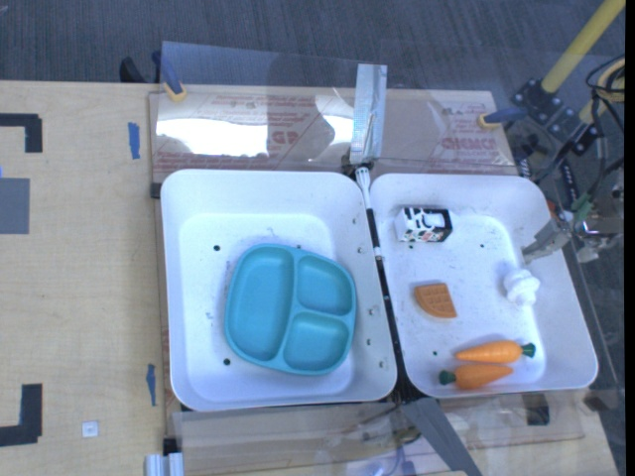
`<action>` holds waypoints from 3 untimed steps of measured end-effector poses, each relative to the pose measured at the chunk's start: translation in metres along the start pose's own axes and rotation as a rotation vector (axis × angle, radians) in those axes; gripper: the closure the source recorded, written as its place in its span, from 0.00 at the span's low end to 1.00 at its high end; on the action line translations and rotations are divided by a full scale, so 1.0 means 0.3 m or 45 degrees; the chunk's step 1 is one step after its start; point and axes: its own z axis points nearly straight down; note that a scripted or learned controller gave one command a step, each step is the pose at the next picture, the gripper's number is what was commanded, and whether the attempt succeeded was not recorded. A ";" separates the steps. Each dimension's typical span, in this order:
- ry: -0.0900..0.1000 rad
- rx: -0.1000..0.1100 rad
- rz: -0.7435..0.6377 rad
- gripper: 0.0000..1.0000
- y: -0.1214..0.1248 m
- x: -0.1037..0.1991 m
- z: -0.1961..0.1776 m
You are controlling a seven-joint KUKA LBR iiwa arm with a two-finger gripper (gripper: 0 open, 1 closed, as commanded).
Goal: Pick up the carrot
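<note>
Carrots (489, 352), two smooth orange tapers, lie touching in right bin (556, 360); gripper (566, 231) perhaps visible, state unclear.

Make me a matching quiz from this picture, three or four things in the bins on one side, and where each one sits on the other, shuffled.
Things:
1. turquoise three-compartment plastic plate
2. black-and-white printed small box
3. two orange toy carrots with green tips
4. tan wedge-shaped toy cracker

Places:
A. right bin, middle
B. left bin
C. right bin, near edge
D. right bin, far edge

Pairs: 1-B, 2-D, 3-C, 4-A
</note>
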 end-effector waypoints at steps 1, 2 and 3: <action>0.001 0.005 0.248 0.00 -0.126 0.171 0.486; 0.000 0.000 0.250 0.00 -0.123 0.168 0.481; -0.001 -0.001 0.249 1.00 -0.122 0.169 0.451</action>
